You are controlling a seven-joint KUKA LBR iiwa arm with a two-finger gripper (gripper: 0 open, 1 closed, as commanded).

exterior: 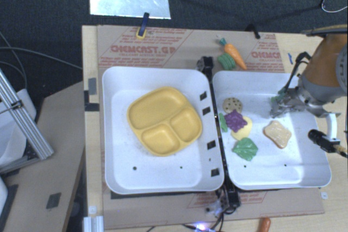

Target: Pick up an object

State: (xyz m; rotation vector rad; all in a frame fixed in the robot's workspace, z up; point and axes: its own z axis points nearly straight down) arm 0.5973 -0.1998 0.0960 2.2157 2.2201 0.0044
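We see the gripper (278, 108) low in the right bin (312, 171), jaw state unclear, nothing visibly held; next it needs to close on the toast (278, 133).

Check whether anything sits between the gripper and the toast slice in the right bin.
Nothing visible does. The gripper hangs over bare bin floor just above the toast slice; the other toy foods lie further left.

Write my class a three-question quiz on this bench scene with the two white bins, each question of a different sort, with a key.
1. True or false: the yellow tray lies in the left bin.
2. Which toy lies outside both bins? A carrot B cookie C toast
3. Fill in: the gripper is over the ___ bin.

Key: 1 true; 2 A; 3 right.
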